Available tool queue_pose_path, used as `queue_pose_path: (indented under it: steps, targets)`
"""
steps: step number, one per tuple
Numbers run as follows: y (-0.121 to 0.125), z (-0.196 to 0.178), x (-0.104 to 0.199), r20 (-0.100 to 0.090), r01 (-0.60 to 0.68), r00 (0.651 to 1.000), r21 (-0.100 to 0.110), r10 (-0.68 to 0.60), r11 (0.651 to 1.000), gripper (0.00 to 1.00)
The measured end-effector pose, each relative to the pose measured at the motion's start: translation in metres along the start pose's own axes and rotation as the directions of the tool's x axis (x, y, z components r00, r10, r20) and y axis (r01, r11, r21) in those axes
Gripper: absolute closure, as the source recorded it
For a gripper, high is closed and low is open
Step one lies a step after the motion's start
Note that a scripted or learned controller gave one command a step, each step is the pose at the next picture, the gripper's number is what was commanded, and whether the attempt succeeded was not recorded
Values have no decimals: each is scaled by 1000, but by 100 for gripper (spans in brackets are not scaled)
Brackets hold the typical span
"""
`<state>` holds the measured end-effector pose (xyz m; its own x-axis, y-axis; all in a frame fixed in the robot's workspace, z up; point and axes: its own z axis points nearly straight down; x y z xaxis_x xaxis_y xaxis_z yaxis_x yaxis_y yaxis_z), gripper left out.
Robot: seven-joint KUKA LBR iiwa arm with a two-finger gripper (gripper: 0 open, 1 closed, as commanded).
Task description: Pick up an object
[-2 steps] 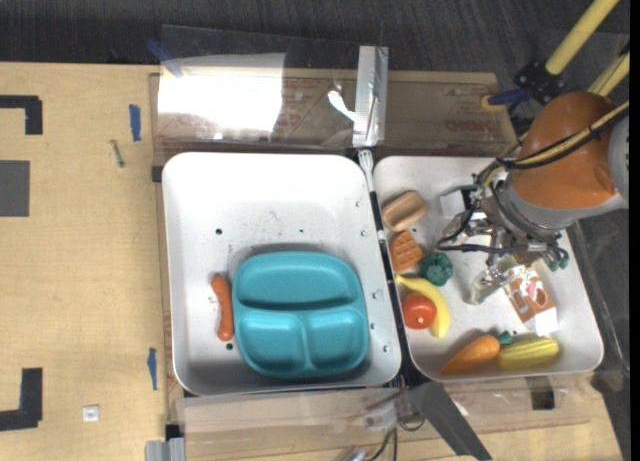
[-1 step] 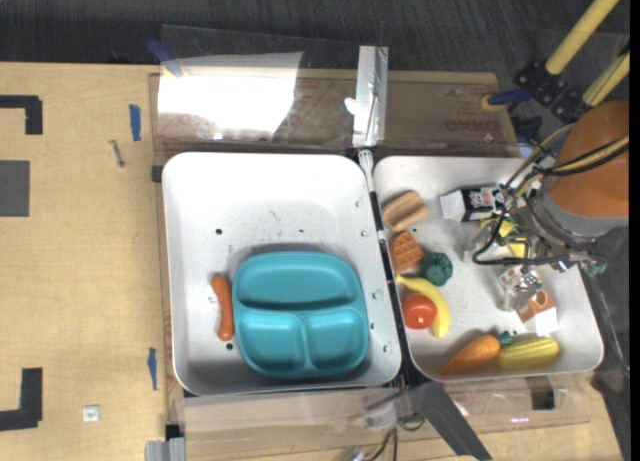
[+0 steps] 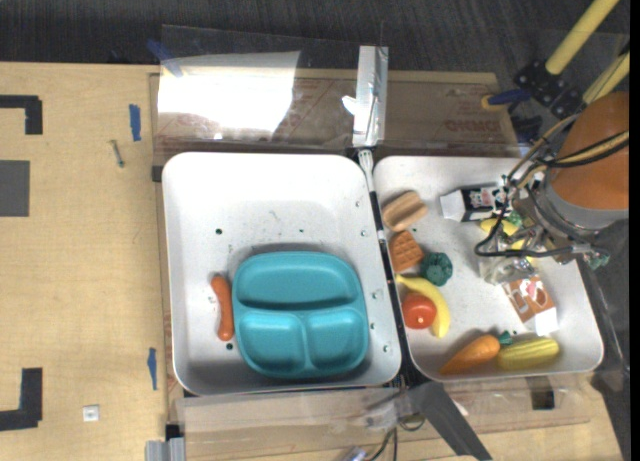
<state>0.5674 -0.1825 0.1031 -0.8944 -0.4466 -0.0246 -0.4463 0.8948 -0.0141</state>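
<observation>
Teal plastic divided plate (image 3: 298, 311) fills the near half of the left white bin (image 3: 190, 189), with an orange-red toy sausage (image 3: 224, 306) just beside its left edge, as the grey arm's gripper (image 3: 512, 217) hangs over the far right part of the right white bin (image 3: 580, 349).

Whether the gripper is spread or closed cannot be told, since cables and a tangle of small items blur it, and nothing can be seen held in it.

The likely trouble lies in the crowding. In the right bin the toys sit close together, so a descent may land on two pieces at once or nudge one aside. The rounded, smooth food shapes look apt to squirt out of a pinch. Anything lying hard against the bin wall may leave no room for a grip.

Any object would serve the task, and most candidates lie in the right bin. Along its left side run a tan toy bun (image 3: 403, 209), an orange waffle-like piece (image 3: 405, 249), a green toy broccoli (image 3: 436, 268), a yellow toy banana (image 3: 432, 299) and a red toy tomato (image 3: 418, 315). At the near rim lie an orange toy carrot (image 3: 472, 352) and a yellow toy corn cob (image 3: 528, 352). A brown-and-white packet (image 3: 530, 297) lies near the gripper.
</observation>
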Motion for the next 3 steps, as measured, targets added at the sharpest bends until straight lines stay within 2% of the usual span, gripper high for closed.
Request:
queue_pose_path:
  steps: [1, 2, 3]
  targets:
    - [0, 1, 0, -1, 0, 1000, -2, 0, 1000, 0]
    - [-32, 16, -23, -13, -10, 1000, -28, 10, 1000, 0]
    - [-36, 2, -27, 1, -8, 1000, -12, 8, 1000, 100]
